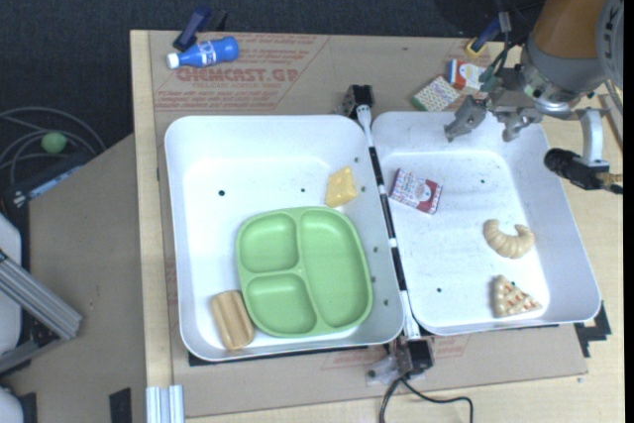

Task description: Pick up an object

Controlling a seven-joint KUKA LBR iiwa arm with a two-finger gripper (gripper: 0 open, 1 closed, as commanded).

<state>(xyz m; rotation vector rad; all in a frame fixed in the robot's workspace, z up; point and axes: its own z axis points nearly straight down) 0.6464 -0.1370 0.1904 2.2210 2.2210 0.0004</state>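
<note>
**Open gripper poised over the right bin's far edge**

Camera view: The gripper (489, 121) hangs over the far rim of the right bin (565, 213), its two fingers spread wide with nothing between them.

Nearest to it, below and to its left, lies a small red and white carton (415, 191), flat on the bin floor near the bin's left wall. Farther toward the near side, almost straight below the gripper, sits a pale tan croissant (509, 239), curved like a crescent. Beyond that, by the near rim, lies a pizza slice (515, 297), a triangle with a speckled top.

Well to the gripper's left is the left bin (198, 173). It holds a green divided plate (301, 270) with three compartments, a yellow cheese wedge (342, 186) just beyond the plate's far edge, and a tan bread piece (232, 319) touching the plate's near left side.
</note>
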